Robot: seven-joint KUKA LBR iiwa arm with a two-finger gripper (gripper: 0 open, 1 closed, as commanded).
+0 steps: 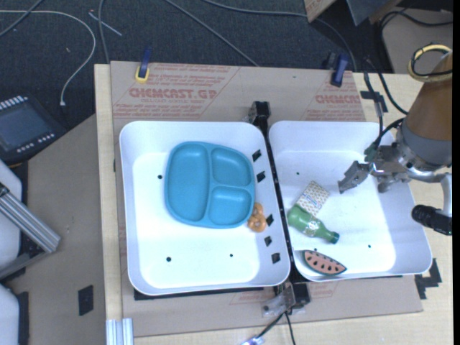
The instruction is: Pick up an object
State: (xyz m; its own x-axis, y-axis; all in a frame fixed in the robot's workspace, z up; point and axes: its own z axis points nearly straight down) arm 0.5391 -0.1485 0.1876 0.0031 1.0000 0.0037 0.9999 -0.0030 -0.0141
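My gripper (368,181) hangs over the right side of the right bin (402,250), open, with nothing between its fingers. Left of it lies a small patterned packet (313,196). A green bottle (310,223) rests on its side just below the packet. A watermelon slice toy (323,263) sits against the bin's front rim. All three are apart from the gripper. In the left bin (144,250) a blue divided plate (210,184) lies flat, with a small orange toy (256,218) at its lower right edge.
A black divider with clips (267,192) runs between the two bins. Cables (374,85) trail over the bench behind the right bin, near the arm. A black part of the arm (435,218) juts over the bin's right rim.
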